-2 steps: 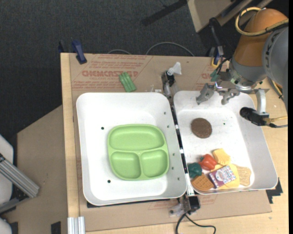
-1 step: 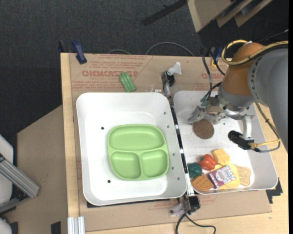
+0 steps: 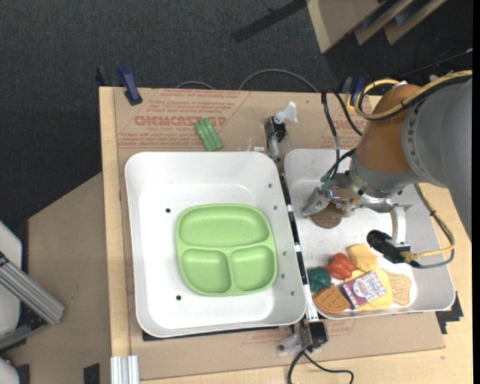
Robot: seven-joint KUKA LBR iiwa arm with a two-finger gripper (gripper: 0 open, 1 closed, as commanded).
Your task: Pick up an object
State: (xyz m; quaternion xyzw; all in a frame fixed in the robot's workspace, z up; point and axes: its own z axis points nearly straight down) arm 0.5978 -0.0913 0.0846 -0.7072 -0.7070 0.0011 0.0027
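Brown cookie [image 3: 327,218] beneath hand [image 3: 324,201]

Dark grey carpet floor [image 3: 60,90] around a cardboard-topped bench [image 3: 180,112], wooden furniture [image 3: 367,19] beyond.

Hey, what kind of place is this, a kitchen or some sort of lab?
Most likely a robotics lab bench. A grey and orange robot arm reaches over two white bins, one holding a green divided tray, the other toy food, with loose cables around.
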